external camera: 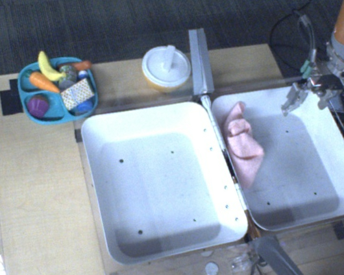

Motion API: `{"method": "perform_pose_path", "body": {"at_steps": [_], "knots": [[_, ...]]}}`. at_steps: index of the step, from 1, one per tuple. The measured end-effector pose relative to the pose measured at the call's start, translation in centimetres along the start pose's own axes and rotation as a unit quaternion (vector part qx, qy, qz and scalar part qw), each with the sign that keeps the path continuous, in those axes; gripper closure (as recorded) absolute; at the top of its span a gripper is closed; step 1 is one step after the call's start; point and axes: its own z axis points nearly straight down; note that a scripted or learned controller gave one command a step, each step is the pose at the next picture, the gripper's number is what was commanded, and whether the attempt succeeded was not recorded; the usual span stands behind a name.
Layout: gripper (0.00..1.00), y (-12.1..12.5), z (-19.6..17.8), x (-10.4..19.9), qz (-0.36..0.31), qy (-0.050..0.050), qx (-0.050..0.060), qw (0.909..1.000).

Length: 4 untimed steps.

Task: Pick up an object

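1. Camera view, target: the only thing lying in either bin is a pink cloth, crumpled, in the right bin. It sits against that bin's left wall, just beside the divider between the two bins, with its long axis running from the far side toward the near side.

2. Camera view, arm: the gripper hangs over the far right corner of the right bin, well apart from the cloth. Nothing is between its fingers. Whether they are spread or pressed together I cannot tell (they are small and blurred at this angle).

3. Step in hand, as I judge it: approach. The grasp has not begun.

4. To do it well, carry the gripper leftward across the bin until it is over the bulkiest fold of the cloth, the raised upper lump, not the thin lower tail.

5. Descend with the fingers apart and lined up across the narrow width of the cloth, so they gather fabric instead of skating over it.

6. Risk: the cloth hugs the wall, so one finger may strike the rim or the divider. Biasing the descent slightly toward the bin's middle should help.

7. The left bin, the blue tray of toys and the white lidded cup play no part.
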Motion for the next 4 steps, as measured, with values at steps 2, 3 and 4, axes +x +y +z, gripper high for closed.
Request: {"method": "perform_pose_path", "body": {"at_steps": [2,3,4], "knots": [[0.00,3.0,2.2,0.6,-0.022,0.000,-0.001,0.9998],[0.00,4.2,15.5,4.2,-0.123,0.000,-0.001,0.9924],[0.00,3.3,11.8,-2.5,-0.150,-0.001,-0.003,0.9887]]}}
